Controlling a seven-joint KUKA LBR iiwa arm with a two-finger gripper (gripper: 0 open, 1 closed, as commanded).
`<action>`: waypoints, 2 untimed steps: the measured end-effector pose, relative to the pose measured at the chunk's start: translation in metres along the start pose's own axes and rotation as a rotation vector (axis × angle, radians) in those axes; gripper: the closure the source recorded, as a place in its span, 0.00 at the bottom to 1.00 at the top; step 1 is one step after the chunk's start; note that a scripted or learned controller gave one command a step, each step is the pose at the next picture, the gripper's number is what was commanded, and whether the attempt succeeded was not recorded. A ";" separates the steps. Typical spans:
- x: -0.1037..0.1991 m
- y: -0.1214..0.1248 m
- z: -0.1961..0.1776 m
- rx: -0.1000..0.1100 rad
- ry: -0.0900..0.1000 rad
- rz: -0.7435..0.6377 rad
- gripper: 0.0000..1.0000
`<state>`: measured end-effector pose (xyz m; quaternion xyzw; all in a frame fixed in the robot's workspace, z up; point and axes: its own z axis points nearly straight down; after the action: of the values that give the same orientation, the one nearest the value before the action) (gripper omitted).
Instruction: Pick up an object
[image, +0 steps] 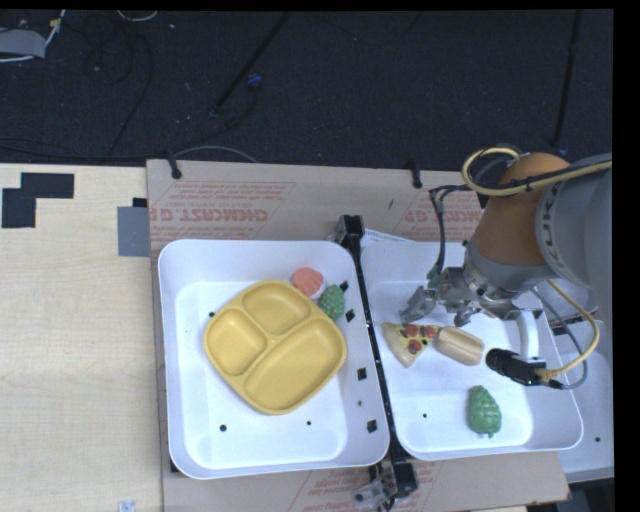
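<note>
In the right bin (560, 425) lie a toy pizza slice (408, 342), a tan bun-shaped piece (459, 346) touching it, and a green knobbly toy (484, 411) nearer the front. My gripper (438, 312) hangs just behind the pizza slice and the bun, its two fingers spread apart and pointing down, open, with nothing between them. The grey arm with its orange band (515, 215) comes in from the right above the bin.
The left bin (190, 420) holds a yellow divided plate (276, 346), with a pink toy (307, 281) and a small green toy (331, 300) at the plate's far right corner. A black fitting with cables (513, 367) hangs off the arm, right of the bun.
</note>
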<state>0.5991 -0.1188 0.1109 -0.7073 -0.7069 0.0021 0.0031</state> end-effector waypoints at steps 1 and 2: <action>0.000 0.003 0.020 -0.016 -0.003 0.002 0.00; 0.000 0.000 0.013 -0.004 -0.001 0.003 1.00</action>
<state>0.5989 -0.1189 0.0977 -0.7084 -0.7059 0.0010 0.0013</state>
